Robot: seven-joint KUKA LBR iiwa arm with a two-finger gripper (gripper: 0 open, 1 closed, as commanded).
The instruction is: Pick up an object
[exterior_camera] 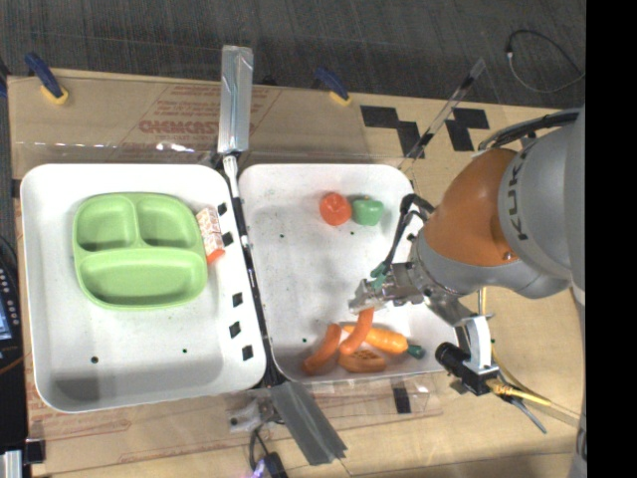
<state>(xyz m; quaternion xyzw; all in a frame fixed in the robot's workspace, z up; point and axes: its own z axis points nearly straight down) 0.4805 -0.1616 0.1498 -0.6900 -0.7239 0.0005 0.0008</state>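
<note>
Arm: grey with orange band, reaching in from the right over the right bin (299, 182)
End effector (379, 292): low over the right bin, just above the orange pieces; whether it is open or closed cannot be told
Orange toy pieces (356, 347): heaped at the right bin's near edge, carrot-like shapes touching one another
Red piece (334, 208): near the far wall, touching a green piece (367, 211)
Left bin (45, 267): holds a green divided tray (139, 249); a small orange-and-white item (210, 234) lies beside the tray's right edge
Worktop (299, 108): brown cardboard under both bins

Colours on the bench

White bins (60, 366); lime-green tray (139, 249) in the left one. Beside that tray, an orange-and-white packet (210, 233). Right bin: red ball (334, 208), green piece (367, 210), orange carrots (358, 345). Arm (498, 217) grey, orange-banded.
</note>
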